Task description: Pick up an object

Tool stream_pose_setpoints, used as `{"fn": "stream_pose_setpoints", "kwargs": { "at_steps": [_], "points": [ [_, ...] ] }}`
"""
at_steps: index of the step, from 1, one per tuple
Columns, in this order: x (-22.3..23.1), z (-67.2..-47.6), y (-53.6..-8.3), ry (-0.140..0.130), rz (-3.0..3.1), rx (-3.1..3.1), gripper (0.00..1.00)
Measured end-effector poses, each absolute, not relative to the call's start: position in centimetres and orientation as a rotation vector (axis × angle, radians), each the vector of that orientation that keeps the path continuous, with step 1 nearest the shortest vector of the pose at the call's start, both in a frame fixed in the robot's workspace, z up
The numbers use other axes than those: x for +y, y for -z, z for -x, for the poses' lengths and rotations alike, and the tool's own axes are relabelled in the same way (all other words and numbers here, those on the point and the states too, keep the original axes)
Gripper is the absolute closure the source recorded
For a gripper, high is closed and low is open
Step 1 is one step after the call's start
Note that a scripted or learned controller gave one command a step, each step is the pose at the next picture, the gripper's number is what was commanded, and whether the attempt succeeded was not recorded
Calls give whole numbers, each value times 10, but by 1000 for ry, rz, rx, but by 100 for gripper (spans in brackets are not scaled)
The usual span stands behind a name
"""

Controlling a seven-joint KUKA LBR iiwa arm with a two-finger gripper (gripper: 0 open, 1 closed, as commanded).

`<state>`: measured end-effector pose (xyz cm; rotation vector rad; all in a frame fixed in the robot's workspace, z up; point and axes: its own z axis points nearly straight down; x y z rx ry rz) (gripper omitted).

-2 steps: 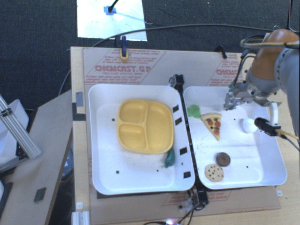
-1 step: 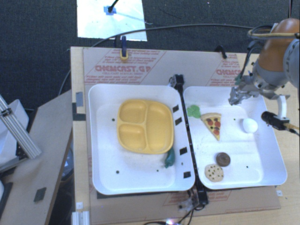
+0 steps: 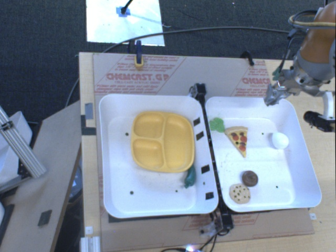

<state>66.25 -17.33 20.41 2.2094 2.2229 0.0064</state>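
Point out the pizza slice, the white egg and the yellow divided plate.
pizza slice (image 3: pixel 238 138): camera view, right bin, on the red topping at the slice's middle.
white egg (image 3: pixel 280 140): camera view, right bin, centre of its shell.
yellow divided plate (image 3: pixel 162 142): camera view, left bin, on the ridge between its compartments.

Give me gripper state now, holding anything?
Gripper: above the right bin's far rim, nothing seen between its tips; open or closed cannot be told.

**Right bin: scattered items, open floor between**

Pizza slice (image 3: pixel 238 139), white egg (image 3: pixel 280 140), brown cookie (image 3: pixel 250 178) and chip cookie (image 3: pixel 240 193) lie well apart. In the left bin, a yellow tray (image 3: pixel 161 141) covers the middle, leaving the edges free.
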Motion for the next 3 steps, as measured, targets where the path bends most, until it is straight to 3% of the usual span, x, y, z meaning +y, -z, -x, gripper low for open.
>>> {"fn": "stream_pose_setpoints", "kwargs": {
  "at_steps": [1,3],
  "points": [
    [-173,-664,-259,-6,-2209,2224,100],
    [-76,-645,-242,-1,-2213,2231,100]
  ]
}}
